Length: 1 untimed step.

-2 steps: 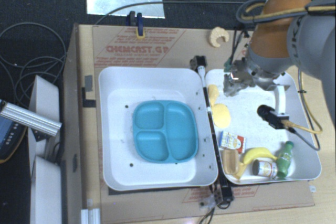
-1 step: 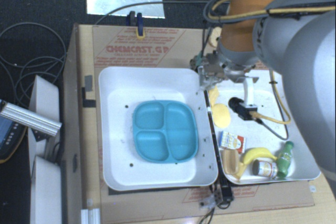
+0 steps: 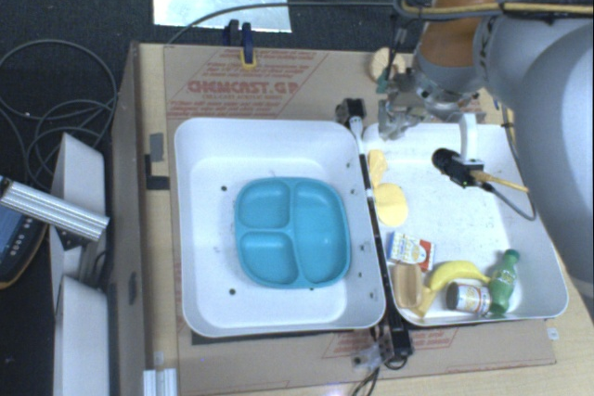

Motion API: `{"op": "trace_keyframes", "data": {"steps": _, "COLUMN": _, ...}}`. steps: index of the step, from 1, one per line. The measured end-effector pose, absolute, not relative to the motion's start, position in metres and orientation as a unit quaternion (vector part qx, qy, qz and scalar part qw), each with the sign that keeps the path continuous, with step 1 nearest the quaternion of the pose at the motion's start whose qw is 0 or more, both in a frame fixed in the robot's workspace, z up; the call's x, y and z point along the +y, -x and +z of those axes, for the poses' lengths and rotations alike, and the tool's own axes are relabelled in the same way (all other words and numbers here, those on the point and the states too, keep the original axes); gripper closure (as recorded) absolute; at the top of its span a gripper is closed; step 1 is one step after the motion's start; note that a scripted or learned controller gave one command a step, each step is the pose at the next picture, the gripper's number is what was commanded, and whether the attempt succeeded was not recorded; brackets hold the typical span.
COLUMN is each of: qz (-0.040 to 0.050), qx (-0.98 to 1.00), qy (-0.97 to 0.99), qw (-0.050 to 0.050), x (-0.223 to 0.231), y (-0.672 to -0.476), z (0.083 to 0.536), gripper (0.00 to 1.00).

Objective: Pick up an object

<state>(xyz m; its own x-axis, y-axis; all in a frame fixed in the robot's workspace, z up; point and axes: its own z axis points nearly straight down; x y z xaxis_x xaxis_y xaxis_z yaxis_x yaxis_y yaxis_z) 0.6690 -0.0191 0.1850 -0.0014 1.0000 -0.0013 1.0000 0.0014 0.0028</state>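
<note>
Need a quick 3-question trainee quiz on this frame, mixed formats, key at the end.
1. True or false: the blue divided plate lies in the left bin.
2. Multiple choice: what lies right beside the banana in the right bin? A) a green bottle B) a red mug C) a metal spoon
3. Fill in: the gripper hangs over the ____ end of the right bin, near the wall between the bins.

Key: 1 true. 2 A. 3 far; the banana, the bottle and the small jar lie at the near end.
</note>
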Motion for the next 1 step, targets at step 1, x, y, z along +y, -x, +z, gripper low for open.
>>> {"op": "trace_keyframes", "data": {"steps": 1, "qz": 0.0007, "qx": 0.707, "qy": -0.707, "qw": 0.002, "x": -0.0838, "y": -0.6690, "z": 0.2093, "gripper": 1.00}}
